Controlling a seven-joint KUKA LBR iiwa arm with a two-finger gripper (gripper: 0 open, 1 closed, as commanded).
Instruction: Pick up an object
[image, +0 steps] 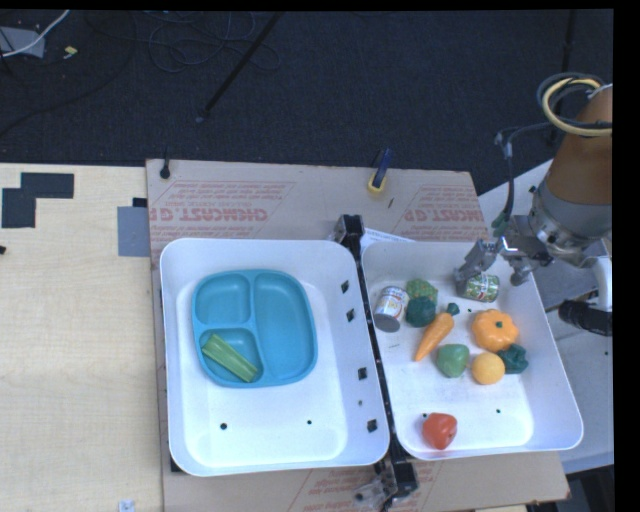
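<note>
Fingers of the grey metal gripper (487, 268) clamp a small round green-labelled can (482, 288) over the right white bin (560, 400) of plastic toy food.

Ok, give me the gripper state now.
Gripper: closed on the small green-labelled can, at the right bin's far edge.

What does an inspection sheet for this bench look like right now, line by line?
Surface: two white bins side by side on cardboard.
Job's things: right bin holds carrot, two cans, pumpkin, tomato, lemon, green pieces.
Clutter: blue tray in left bin with a green pod.
Gripper: gripper above the far can, grasp unclear.
Cables: yellow loop on the arm; dark cables on the floor.
Surroundings: dark carpet, yellow clamp.
</note>
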